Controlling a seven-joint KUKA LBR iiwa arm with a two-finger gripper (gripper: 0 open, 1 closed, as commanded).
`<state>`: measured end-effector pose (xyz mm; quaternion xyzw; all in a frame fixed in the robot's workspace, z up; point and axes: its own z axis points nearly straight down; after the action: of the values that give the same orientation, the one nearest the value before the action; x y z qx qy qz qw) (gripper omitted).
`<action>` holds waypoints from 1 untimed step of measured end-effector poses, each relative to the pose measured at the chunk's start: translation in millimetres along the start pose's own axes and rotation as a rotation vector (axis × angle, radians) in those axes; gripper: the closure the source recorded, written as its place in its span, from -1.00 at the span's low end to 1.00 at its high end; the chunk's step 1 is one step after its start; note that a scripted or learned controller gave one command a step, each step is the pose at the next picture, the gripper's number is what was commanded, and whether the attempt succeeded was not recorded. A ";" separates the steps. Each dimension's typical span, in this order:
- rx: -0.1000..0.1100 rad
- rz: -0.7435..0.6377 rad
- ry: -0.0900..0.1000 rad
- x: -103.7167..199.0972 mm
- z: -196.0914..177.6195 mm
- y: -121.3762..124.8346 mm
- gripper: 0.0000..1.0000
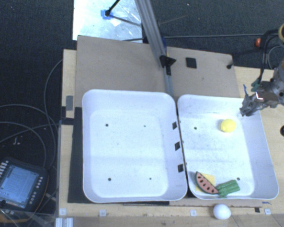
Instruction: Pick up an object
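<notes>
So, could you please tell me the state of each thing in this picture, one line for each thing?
gripper: over the right bin's far right rim, holding nothing visible
yellow ball: lying loose in the right bin
watermelon slice: lying flat at the near edge
green piece: lying beside the slice
white ball: on the bench, outside the bins

Yellow ball [228, 125]; red, black-seeded, green-rinded watermelon slice [206, 183]; green vegetable [228, 187] beside the slice; white bins [97, 132]; white ball [222, 211].
</notes>
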<state>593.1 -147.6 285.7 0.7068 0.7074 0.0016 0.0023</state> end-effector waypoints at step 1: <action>0.005 -0.003 0.002 41.8 10.8 -14.1 1.00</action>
<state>579.1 -105.7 274.7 0.7059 0.7084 0.0004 -0.0002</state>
